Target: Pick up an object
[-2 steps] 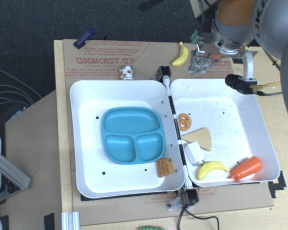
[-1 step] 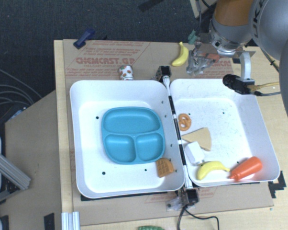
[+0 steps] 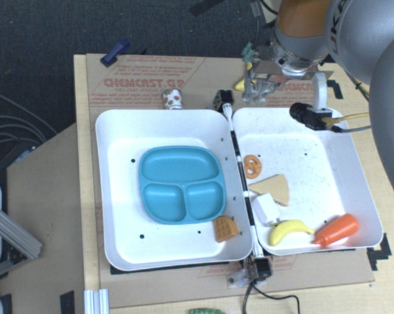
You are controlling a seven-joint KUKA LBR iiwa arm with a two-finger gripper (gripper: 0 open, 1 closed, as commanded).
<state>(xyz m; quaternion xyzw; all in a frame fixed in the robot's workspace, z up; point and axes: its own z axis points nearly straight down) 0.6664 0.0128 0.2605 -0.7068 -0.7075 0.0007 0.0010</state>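
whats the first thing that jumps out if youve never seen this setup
The big light-blue three-compartment plastic plate in the middle of the left white bin draws the eye first. Next come the bright toys in the right white bin's near corner: a yellow banana beside an orange carrot. The grey arm's gripper hangs above that bin's far edge.

A brown board (image 3: 151, 80) printed with red lettering serves as the landmark; it covers the bench top. All around it lies dark, speckled carpet floor (image 3: 46, 18). To the left of the board, grey cables (image 3: 14, 126) curve across the carpet. Below those, off the board's lower left corner, a ribbed metal rail (image 3: 10, 231) slants. A second brown panel (image 3: 43, 175) juts from under the board's left edge. Lighting is even, with soft shadows.
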